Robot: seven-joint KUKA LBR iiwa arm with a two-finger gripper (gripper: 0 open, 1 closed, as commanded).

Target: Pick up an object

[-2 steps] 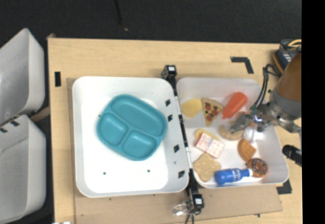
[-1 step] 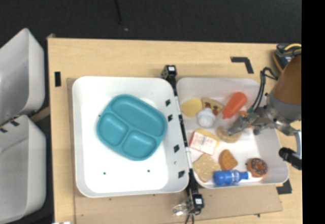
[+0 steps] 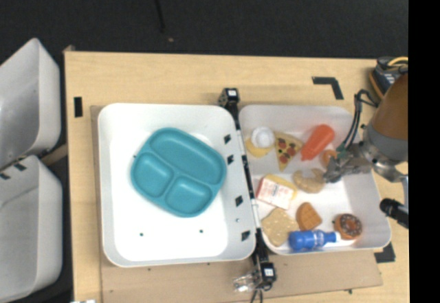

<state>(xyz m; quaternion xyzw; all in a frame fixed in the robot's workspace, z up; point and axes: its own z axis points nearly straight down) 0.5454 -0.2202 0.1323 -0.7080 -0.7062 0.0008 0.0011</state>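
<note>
The right bin holds toy foods: a red-orange carrot, a pizza slice, a white cup on a yellow piece, a beige lump, a pink-and-white packet, a bread slice, a brown cookie, a blue bottle and a chocolate donut. My gripper reaches in from the right and sits low over the bin, just right of the beige lump and below the carrot. Its fingertips are dark and blurred against the bin.
The left bin holds a teal divided plate. A black clip row runs along the seam between the bins. White padded shapes stand off the bench's left edge.
</note>
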